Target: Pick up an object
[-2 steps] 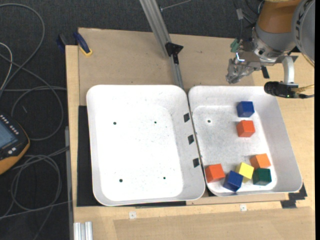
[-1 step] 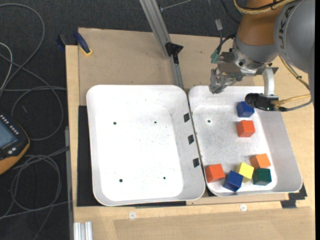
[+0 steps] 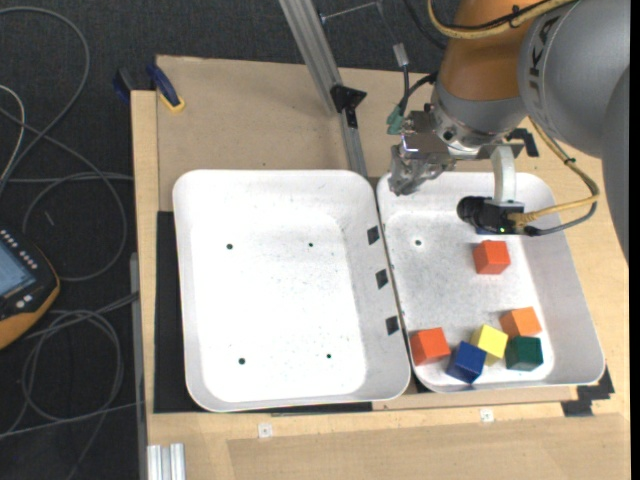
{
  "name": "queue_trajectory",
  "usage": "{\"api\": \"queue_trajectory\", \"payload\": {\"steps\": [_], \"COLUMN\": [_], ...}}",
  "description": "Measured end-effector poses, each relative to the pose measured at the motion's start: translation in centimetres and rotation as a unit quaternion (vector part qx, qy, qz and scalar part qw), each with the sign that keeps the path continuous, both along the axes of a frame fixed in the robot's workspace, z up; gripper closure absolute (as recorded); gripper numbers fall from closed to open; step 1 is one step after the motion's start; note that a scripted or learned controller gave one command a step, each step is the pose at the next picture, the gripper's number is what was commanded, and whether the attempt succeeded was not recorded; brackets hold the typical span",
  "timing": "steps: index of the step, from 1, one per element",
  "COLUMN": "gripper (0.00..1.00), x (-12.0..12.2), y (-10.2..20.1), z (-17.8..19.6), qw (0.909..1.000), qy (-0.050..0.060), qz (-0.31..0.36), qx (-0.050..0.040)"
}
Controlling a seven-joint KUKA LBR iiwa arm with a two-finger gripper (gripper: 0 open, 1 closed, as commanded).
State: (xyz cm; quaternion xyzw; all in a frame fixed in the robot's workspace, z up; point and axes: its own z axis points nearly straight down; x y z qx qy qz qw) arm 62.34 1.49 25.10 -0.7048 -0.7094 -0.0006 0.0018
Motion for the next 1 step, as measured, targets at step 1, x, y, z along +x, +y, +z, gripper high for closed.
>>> {"api": "queue_trajectory", "payload": {"steps": [1], "gripper": [1.00], "x": [-2.20], "y": [4.70], "z": [0.74], "qw": [1.0000], "qy": [0.001], "qz": [0.000], "qx": [0.0000]}}
